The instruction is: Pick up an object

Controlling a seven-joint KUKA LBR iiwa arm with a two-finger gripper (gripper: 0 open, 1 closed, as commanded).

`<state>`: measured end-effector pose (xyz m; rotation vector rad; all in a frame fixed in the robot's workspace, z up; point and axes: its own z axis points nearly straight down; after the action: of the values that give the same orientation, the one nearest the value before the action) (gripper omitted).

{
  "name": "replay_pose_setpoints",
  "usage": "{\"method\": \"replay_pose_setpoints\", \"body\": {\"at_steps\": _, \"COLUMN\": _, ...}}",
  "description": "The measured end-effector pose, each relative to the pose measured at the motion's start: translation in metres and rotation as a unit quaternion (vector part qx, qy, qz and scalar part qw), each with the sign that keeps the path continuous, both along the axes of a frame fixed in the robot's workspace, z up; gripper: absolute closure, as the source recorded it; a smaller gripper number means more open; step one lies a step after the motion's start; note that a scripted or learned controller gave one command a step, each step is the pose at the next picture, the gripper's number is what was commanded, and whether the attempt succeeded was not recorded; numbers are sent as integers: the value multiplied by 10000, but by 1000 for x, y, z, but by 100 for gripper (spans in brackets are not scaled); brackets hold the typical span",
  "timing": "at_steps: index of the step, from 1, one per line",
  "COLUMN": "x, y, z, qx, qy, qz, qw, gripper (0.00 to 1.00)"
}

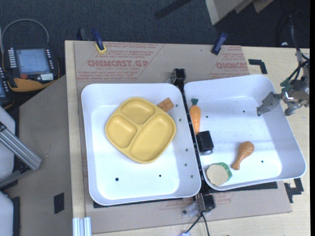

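bench, two white bins; hand [276, 105] open wide over right bin's [290, 151] far-right rim, drumstick [243, 153] well apart, nearer camera

- Pale wooden worktop [74, 146], covered at the far side by a brown cardboard sheet [162, 58] printed with red lettering.
- Held at the far edge by two clamps: one blue and yellow [99, 43], one dark blue [218, 43].
- Two shallow white bins resting side by side on top, touching along the middle: left bin [98, 176], right bin [290, 156].
- Black brackets at the seam between the bins, one at the far end [178, 75], one at the near end [206, 201].
- Black corner markings near the right bin's outer corners [258, 66].
- Small black square mark [58, 203] toward the near left corner.
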<state>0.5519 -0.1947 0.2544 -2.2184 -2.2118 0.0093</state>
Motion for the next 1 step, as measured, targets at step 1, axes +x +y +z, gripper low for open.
{"method": "replay_pose_setpoints", "body": {"at_steps": 1, "x": 2, "y": 0, "z": 5, "qx": -13, "qy": -53, "qz": 15, "qw": 10000, "gripper": 0}}
